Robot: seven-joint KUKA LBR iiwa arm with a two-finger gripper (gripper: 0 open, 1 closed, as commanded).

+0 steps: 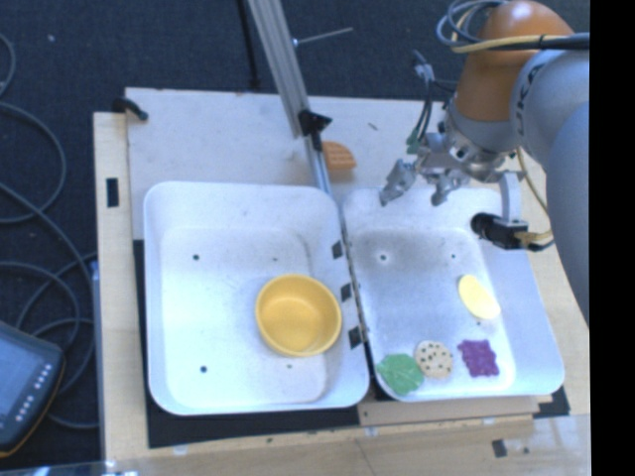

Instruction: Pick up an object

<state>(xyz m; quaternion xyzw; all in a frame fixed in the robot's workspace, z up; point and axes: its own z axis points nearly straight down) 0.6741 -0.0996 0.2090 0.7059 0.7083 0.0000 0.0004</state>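
My gripper hangs over the far edge of the right bin, its two fingers spread apart with nothing between them. In that bin a flat yellow piece lies near the right wall. Along the near edge sit a green piece, a speckled cookie-like disc and a purple piece. A yellow bowl stands upright in the left bin. All these objects lie well below and apart from the gripper.
A slanted metal post rises from between the bins at the far side. An orange object lies on the bench behind the bins. Cables hang from the wrist at the right. A dark device sits on the floor at lower left.
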